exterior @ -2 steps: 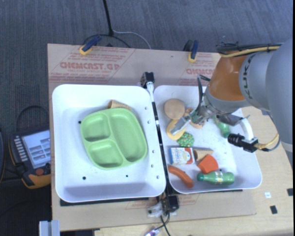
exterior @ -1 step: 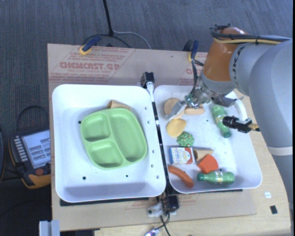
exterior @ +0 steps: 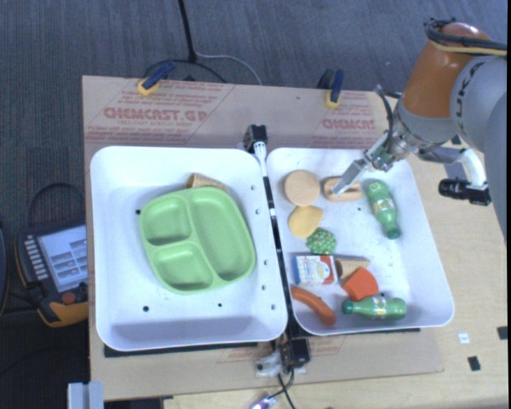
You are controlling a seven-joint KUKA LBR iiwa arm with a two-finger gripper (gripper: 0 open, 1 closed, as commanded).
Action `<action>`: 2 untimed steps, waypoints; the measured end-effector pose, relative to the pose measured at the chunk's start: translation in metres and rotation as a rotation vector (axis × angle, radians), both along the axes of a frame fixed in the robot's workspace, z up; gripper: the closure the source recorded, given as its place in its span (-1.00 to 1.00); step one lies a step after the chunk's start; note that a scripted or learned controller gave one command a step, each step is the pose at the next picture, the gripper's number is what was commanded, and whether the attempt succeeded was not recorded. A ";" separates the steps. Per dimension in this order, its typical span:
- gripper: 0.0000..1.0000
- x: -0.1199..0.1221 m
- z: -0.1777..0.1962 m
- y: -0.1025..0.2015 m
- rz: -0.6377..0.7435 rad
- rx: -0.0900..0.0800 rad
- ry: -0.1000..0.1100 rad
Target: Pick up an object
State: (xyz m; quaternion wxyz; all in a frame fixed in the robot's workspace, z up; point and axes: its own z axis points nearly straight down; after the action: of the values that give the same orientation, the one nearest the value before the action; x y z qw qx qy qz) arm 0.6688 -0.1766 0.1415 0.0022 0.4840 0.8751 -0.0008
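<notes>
Gripper [exterior: 344, 182] low in right bin [exterior: 426, 228], upper part; fingers apparently pinching tan ring-shaped piece [exterior: 344, 194], beside green bottle [exterior: 382, 208].

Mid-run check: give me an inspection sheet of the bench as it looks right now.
Surface: cardboard-topped bench, two white bins.
Job's things: right bin holds two green bottles, tan discs, carton, sausage, orange piece.
Clutter: green divided tray in left bin.
Grippers: gripper low over right bin's far end; grasp unclear.
Cables: black cable behind bench.
Surroundings: pendant on carpet, left.
</notes>
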 end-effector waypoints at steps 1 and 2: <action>-1.00 -0.029 -0.053 -0.043 0.213 0.000 0.000; -1.00 -0.031 -0.054 -0.008 0.412 -0.004 -0.004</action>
State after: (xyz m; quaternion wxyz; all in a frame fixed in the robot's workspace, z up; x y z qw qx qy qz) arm 0.6378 -0.1848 0.0880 0.0051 0.2949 0.9555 -0.0013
